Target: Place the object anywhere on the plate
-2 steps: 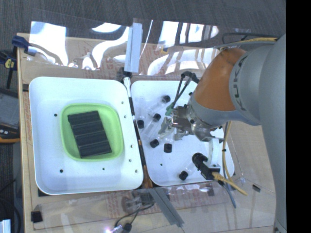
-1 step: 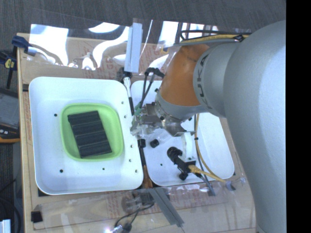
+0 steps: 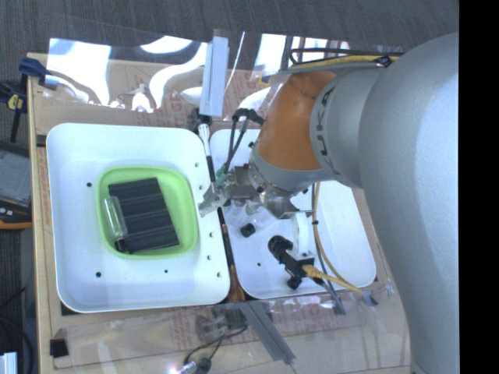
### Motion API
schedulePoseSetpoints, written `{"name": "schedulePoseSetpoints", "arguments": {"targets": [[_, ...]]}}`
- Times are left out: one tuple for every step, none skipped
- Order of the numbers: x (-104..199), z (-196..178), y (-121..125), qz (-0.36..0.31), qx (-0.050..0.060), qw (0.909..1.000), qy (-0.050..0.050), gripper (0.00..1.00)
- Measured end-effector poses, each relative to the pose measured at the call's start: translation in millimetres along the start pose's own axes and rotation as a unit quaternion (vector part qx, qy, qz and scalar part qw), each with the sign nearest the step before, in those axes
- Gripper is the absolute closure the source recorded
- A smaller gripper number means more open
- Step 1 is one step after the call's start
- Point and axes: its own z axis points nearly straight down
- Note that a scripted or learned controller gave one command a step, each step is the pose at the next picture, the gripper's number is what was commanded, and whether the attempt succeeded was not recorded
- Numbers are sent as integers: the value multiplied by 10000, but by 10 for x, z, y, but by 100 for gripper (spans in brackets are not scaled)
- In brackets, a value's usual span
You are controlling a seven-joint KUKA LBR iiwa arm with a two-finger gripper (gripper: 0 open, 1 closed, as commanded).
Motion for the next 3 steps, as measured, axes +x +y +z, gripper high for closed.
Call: {"name": "schedulePoseSetpoints", "arguments": {"targets": [[61,-50,51,-160,-10,9999,-5,0],[282,-5,146,-119,-19,9999,-6,0],[255,-185,69,-3,-12,10000,-5,0]]}}
